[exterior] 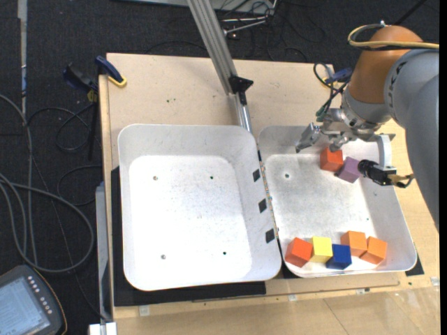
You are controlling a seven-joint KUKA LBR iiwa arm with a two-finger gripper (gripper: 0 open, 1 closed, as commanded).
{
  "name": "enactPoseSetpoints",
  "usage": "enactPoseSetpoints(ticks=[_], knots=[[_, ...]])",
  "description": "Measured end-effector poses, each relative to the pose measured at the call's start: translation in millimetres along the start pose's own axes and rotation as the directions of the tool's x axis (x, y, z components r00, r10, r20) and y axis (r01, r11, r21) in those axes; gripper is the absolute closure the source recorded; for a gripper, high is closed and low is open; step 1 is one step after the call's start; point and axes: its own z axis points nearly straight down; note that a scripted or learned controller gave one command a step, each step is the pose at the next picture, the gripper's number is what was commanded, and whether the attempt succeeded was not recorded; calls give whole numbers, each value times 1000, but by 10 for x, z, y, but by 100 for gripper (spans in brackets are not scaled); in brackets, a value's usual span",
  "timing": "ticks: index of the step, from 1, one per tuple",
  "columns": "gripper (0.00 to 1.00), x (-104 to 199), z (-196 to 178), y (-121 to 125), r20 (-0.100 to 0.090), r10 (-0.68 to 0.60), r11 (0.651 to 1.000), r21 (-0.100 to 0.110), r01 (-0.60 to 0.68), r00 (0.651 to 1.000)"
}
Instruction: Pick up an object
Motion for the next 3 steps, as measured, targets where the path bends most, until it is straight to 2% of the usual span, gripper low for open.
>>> enactPoseSetpoints(ticks=[1, 2, 3], knots=[[100, -2, -88, 7, 2, -2, 1000, -3, 2, 1000], [100, -38, -598, -61, -4, 2, 1000, 10, -2, 1000], [100, -42, -978, -41, -4, 0, 1000, 10, 0, 1000]])
